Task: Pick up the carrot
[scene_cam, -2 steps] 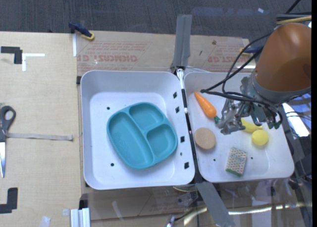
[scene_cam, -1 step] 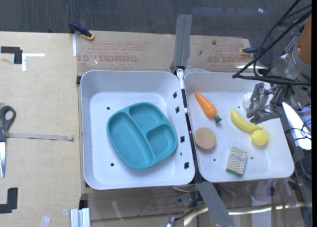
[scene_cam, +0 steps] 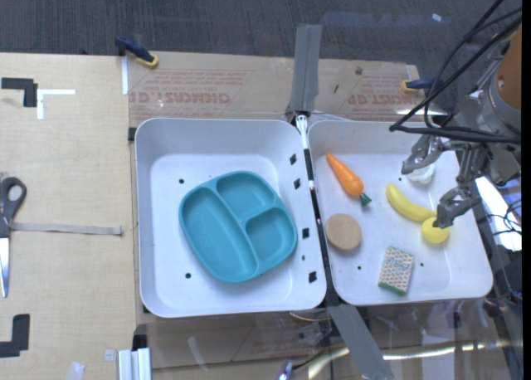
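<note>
Beside the divide between the two white bins, just inside the right bin [scene_cam: 465, 283], lies the carrot [scene_cam: 344, 175], orange with a small green stem end, slanting down and away from the divide. Nothing touches it. Below the carrot, close by, sits a round tan cookie-like disc [scene_cam: 343, 231]. Right of the carrot, past a stretch of bare bin floor, lies a yellow banana [scene_cam: 408, 203], and near its lower end a small yellow lemon-shaped piece [scene_cam: 435, 232]. Further below the carrot and to its right rests a speckled greenish-yellow sponge block [scene_cam: 396, 270]. A small white object [scene_cam: 421, 174] lies right of the carrot, near the gripper's upper finger.

Well to the right of the carrot hangs the gripper [scene_cam: 436, 183], its two fingers spread wide apart: one fingertip [scene_cam: 415, 159] over the white object, the other just at the lemon-shaped piece; nothing is pinched between them. The grey arm [scene_cam: 498, 133] with its cables extends off to the right.

Left of the carrot, across the divide, the left bin [scene_cam: 153, 204] holds a teal three-compartment plate [scene_cam: 238, 226]. Far left of the carrot, on the bench, lies a pair of scissors [scene_cam: 8, 229]
</note>
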